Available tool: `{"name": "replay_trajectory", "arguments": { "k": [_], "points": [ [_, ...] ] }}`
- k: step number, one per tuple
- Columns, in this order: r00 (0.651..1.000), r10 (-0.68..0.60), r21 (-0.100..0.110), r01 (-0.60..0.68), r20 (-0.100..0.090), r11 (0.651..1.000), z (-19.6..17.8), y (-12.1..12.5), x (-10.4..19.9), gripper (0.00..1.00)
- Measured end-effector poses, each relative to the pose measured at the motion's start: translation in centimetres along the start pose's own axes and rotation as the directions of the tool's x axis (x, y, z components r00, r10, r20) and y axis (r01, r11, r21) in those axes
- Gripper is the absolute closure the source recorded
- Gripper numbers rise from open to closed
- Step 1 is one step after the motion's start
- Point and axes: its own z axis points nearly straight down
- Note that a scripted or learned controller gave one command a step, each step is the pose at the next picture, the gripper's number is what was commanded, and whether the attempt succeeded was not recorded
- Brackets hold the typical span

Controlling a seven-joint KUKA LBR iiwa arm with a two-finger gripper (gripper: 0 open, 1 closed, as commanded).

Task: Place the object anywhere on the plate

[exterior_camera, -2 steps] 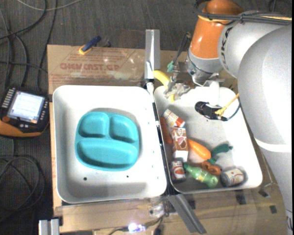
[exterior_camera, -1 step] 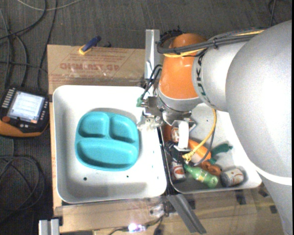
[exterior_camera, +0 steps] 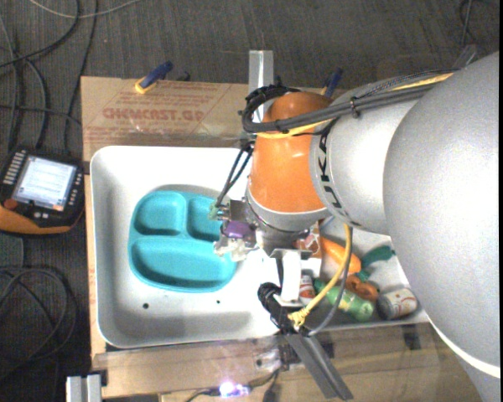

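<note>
jaws: cannot tell whether apart or together, hidden under the wrist. gripper [exterior_camera: 237, 245] poised at the right rim of the teal divided plate [exterior_camera: 172, 254] in the left bin [exterior_camera: 109, 224], small purple object [exterior_camera: 232, 228] right at its tip, grip unconfirmed. probably the placing step; calls for shifting left over a compartment, lowering, then releasing.

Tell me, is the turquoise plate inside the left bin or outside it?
Inside. The turquoise plate lies flat on the floor of the left bin, with the bin's white rim visible around its left and lower sides.
</note>
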Motion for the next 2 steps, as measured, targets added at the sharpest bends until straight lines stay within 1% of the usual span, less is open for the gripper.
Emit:
{"name": "replay_trajectory", "arguments": {
  "k": [1, 2],
  "points": [
    [1.000, 0.000, 0.007, 0.000, 0.001, 1.000, -0.7, -0.1, 0.0, 1.00],
    [1.000, 0.017, -0.003, -0.017, -0.001, 1.000, -2.2, 0.4, -0.7, 1.00]
  ]
}}
